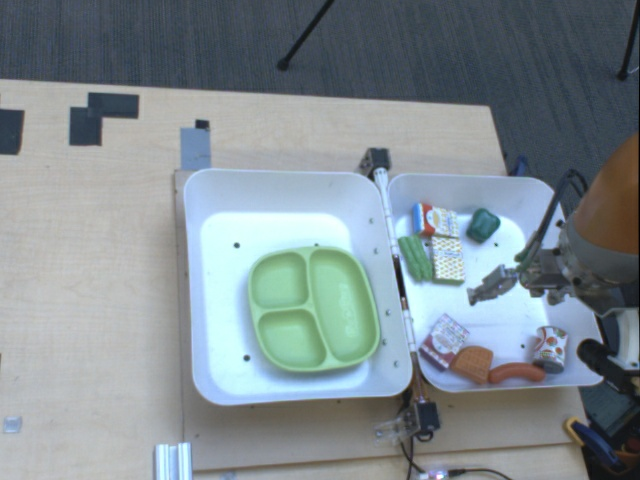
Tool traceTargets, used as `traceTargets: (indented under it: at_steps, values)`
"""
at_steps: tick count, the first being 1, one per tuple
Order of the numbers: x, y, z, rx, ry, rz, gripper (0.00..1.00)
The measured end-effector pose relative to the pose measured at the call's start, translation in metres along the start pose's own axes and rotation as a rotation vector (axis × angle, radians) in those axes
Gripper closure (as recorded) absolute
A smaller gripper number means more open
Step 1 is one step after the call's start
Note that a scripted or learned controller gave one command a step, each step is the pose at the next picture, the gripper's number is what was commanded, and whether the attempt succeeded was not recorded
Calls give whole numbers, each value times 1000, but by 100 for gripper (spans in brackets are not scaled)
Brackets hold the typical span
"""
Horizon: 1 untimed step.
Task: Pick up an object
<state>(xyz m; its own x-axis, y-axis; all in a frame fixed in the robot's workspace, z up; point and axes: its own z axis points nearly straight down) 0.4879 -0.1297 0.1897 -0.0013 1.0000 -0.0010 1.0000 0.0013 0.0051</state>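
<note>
Two white bins on the table [90, 268]. The tool [488, 288] hangs over the right bin [545, 193] mid-floor; its opening cannot be told. Small objects [445, 258] lie along that bin's left and near edges; a green divided plate [315, 310] fills the left bin [220, 208].

A grey metal robot arm [600, 258] with a broad orange band above its wrist. A thin dark cable runs alongside it. Its end carries a small, dark grey two-finger gripper [490, 288] of angular metal parts.

Arm reaches from right, pincer [487, 289] hanging low.
</note>
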Motion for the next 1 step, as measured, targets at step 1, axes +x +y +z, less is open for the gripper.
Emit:
traceTargets:
  at_steps: [1]
  values:
    - [25, 0, 104, 0, 1, 0, 0]
